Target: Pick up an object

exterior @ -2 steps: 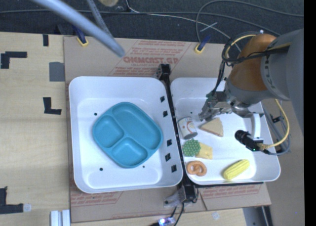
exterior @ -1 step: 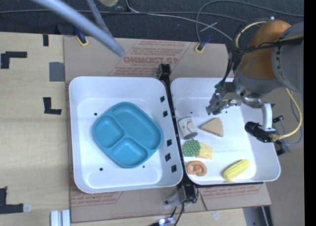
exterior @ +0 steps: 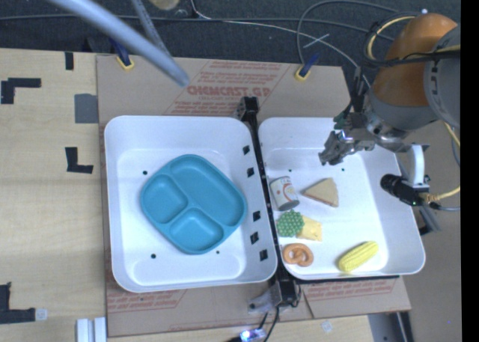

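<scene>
The robot's dark two-finger claw (exterior: 334,150) hung over the far part of the right-hand shallow white bin (exterior: 389,262), near its far right corner, and whether it was released or clenched could not be told from the slanted overhead view; nothing was visible in its grip. Behind it the grey arm with its orange band (exterior: 414,52) reached in from the right side of the bench. Just nearer than the claw, toward the middle of that bin, lay a tan triangular wedge like a slice of bread (exterior: 322,193), apart from the claw. Beside the wedge, against the bin's left wall, sat a small grey tin can with a red-marked label (exterior: 284,192), lying tilted. Nearer the front edge sat a green bumpy piece like broccoli (exterior: 290,222), touching a small yellow block (exterior: 311,230) on its right. Close to the front left corner of the bin lay an orange-brown ring like a pretzel (exterior: 299,255), and toward the front right corner a yellow ear of corn (exterior: 358,256) lay aslant. The left-hand shallow white bin (exterior: 123,258) held a light blue plastic plate with three compartments (exterior: 193,203), resting near its centre. Both bins sat side by side on a brown cardboard sheet (exterior: 224,86) on the wooden bench.
</scene>
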`<move>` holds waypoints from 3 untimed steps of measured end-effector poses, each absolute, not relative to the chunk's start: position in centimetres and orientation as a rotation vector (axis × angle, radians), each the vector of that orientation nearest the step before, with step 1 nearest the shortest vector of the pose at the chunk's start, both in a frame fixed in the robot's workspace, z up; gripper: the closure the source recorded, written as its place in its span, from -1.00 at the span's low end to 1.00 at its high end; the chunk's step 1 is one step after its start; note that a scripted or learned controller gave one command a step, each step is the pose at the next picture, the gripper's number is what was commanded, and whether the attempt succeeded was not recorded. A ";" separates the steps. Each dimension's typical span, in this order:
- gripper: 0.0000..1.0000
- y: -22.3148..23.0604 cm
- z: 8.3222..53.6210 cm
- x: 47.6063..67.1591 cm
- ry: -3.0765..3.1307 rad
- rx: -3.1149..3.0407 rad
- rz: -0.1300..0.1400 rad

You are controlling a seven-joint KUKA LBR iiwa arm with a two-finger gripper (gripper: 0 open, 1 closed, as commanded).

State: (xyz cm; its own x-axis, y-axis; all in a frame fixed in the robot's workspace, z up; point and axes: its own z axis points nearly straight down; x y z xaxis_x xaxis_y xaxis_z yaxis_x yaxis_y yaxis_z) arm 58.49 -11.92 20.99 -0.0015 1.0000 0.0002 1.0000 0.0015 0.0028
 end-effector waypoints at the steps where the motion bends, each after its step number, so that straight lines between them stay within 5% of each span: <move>1: 1.00 -6.3 22.2 58.3 2.231 2.215 0.002; 3: 1.00 5.2 21.6 59.0 2.231 2.215 -0.001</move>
State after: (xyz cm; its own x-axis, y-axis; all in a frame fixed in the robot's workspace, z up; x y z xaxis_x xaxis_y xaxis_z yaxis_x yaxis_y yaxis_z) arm 59.03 5.22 21.64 -0.0071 1.0000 0.0012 1.0000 0.0071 -0.0017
